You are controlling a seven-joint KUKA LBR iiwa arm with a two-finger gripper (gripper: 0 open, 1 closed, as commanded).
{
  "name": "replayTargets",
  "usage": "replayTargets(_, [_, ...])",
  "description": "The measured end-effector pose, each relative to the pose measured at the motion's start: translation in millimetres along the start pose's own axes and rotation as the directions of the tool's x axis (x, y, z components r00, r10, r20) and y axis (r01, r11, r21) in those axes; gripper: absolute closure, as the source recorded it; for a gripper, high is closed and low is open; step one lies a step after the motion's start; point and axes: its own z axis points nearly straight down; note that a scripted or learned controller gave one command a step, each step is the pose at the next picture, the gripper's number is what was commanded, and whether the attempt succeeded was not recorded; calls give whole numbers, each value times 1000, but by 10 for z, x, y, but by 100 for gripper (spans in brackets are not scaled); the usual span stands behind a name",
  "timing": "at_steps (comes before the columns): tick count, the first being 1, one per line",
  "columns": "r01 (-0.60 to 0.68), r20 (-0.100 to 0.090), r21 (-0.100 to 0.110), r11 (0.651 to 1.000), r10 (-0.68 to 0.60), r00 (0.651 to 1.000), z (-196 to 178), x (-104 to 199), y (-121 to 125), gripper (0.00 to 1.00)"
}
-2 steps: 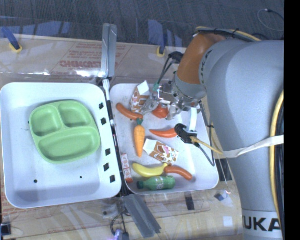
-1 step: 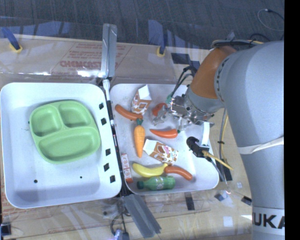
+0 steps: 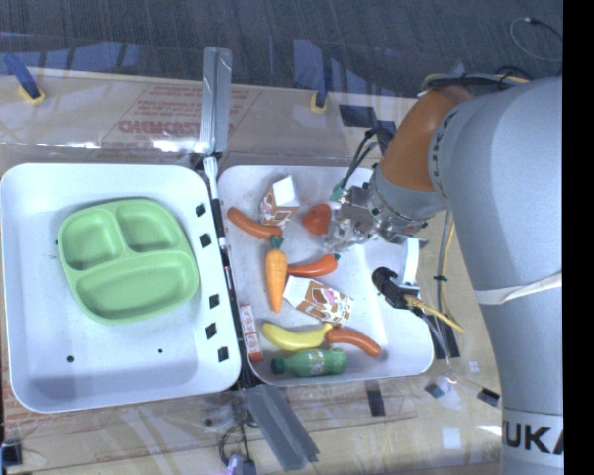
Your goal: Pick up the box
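- Your target, the box point(image 3: 320, 301), lies flat in the right bin point(image 3: 408, 359), a little toward 6 o'clock from the bin's middle; it is white with a brown-and-red print and sits skewed to the bin walls.
- The gripper point(image 3: 351, 228) hangs near the bin's 1 o'clock area, just beside a red round toy point(image 3: 317, 218) and well apart from the box. You cannot tell how its jaws stand; they blur into the metal around them.
- A second, smaller box point(image 3: 278, 201) stands at 11 o'clock in the bin. Decide which one you mean; the flat one looks the easier take, as it offers more free edge.
- Watch the crowding: the orange carrot point(image 3: 275, 275) touches or nearly touches the box at its 9 o'clock side, a red pepper point(image 3: 314, 264) lies just at 12 o'clock of it, a banana point(image 3: 295, 337) at 7 o'clock and a sausage-like piece point(image 3: 355, 341) at 5 o'clock.
- Travel toward 7 o'clock from where the gripper is, staying high enough to clear the pepper.
- Turn the wrist so the jaws close across the box's short side, along its skew, not square to the bin.
- Come down at the box's 3 o'clock end, where the floor looks barest.
- The likely fault is pinching the carrot or pepper too, or the flat box sliding away; descend slowly and lift straight.
- The left bin point(image 3: 20, 295) with its green tray point(image 3: 129, 258) plays no part here.
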Motion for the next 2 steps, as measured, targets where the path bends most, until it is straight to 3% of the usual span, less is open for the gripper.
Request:
replayTargets(1, [0,0,0,1000,0,1000,0,1,0,0])
replayTargets(2, [34,-1,-4,999,-34,999,101,383,143,0])
